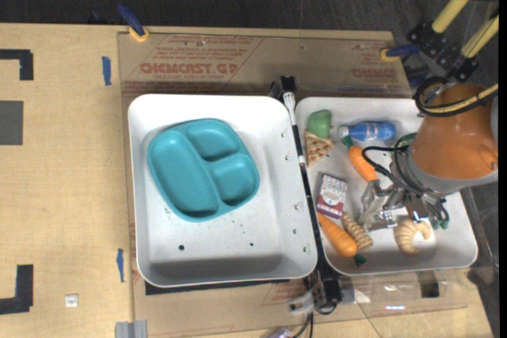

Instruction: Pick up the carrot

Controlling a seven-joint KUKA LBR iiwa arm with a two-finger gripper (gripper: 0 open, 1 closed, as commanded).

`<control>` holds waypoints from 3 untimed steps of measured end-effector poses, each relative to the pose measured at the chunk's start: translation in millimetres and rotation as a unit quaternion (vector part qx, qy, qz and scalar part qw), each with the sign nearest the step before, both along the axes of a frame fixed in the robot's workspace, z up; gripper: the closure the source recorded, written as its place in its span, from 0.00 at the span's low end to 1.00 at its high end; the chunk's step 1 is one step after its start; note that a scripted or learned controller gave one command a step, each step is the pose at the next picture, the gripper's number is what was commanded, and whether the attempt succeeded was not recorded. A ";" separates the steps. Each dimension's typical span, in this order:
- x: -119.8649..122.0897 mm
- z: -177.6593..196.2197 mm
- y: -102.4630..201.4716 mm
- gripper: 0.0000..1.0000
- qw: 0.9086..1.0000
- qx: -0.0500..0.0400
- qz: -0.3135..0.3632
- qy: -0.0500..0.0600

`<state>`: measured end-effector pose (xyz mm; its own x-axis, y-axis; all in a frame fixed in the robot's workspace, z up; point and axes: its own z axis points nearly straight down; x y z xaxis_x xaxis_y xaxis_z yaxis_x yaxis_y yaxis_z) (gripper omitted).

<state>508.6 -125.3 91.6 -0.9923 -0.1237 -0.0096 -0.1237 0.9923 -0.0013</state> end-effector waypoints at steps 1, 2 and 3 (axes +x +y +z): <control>25.7 156.5 35.6 1.00 0.998 0.001 -0.069 -0.003; 23.7 152.5 35.0 0.00 0.998 0.001 -0.069 0.002; 46.1 22.8 23.3 0.00 0.996 0.002 -0.089 0.009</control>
